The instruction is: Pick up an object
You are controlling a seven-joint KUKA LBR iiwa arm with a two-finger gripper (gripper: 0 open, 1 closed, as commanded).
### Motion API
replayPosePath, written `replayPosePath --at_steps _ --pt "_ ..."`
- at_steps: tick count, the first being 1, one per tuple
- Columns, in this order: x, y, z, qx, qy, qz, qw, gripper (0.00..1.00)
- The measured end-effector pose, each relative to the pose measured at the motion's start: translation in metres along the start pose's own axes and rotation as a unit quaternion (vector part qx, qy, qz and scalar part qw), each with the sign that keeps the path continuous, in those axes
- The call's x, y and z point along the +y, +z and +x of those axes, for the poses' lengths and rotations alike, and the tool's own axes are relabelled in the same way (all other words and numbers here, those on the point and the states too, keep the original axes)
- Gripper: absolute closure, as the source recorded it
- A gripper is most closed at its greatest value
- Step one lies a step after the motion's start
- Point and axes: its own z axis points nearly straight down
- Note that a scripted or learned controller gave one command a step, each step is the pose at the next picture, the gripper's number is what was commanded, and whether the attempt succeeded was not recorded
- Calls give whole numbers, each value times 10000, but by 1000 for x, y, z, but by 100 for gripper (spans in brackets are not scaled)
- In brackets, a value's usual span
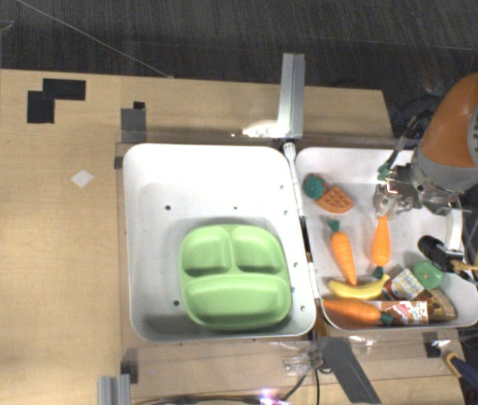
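Gripper (pixel 384 207) hangs over right white bin (pixel 357 165), fingertips at top end of slim orange plastic carrot (pixel 380 241). Fingers seem close around carrot tip, but blur hides it: cannot tell if pinching or only touching. Second orange carrot with green top (pixel 342 256) lies just beside, to left; yellow banana (pixel 356 289) below. Green divided plate (pixel 235 275) sits in left white bin (pixel 163 184).

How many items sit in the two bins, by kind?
Green divided tray: 1
Carrots: 3
Banana: 1
Waffle piece: 1
Teal-green item: 1
Bottles: 2
Total: 9; the clutter near the right bin's front corner may hide more.
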Motion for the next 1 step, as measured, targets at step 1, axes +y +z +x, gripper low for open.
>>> replayPosePath --at_steps 1 --pt "-1 -32 23 3 371 7 9993 100"
